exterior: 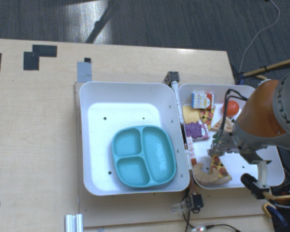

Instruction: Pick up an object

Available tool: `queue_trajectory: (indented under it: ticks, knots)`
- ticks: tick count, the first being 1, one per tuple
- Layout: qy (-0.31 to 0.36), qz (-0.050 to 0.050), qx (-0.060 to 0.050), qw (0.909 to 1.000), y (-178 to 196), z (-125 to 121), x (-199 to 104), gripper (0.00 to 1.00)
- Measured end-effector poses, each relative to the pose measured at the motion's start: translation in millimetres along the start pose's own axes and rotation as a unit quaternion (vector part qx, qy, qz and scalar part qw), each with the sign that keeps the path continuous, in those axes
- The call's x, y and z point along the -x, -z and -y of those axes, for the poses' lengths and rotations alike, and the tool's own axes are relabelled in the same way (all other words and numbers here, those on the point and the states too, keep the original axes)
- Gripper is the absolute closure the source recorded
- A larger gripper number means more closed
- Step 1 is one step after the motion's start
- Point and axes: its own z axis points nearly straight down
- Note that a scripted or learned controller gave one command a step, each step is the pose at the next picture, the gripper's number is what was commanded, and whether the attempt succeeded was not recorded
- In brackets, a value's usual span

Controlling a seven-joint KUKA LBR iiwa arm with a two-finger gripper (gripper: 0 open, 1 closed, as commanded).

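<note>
You are looking at two white bins on the table (34, 129). The left bin (99, 105) is holding a blue divided plate (144, 155). The right bin (275, 173) is holding toy food: a small carton (201, 100), a purple piece (196, 130), a red tomato (232, 108), a pizza slice (217, 167). The end effector (216, 148) is hanging over that pile, and I cannot tell its state.

Single fixed cam above the table (34, 129), looking down at a slant. Mid-range: both bins sit lower centre-right of frame, floor visible along the top.
</note>
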Motion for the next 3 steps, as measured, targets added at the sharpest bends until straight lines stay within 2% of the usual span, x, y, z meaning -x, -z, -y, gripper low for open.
queue_trajectory:
  ticks: [1,2,3]
  knots:
    - [0.001,0.000,-0.004,1.0000,-22,-58,-9,1.00]
    - [0.001,-0.001,-0.005,1.0000,77,-13,-68,1.00]
    - [0.001,-0.001,-0.006,1.0000,76,-12,-68,0.00]
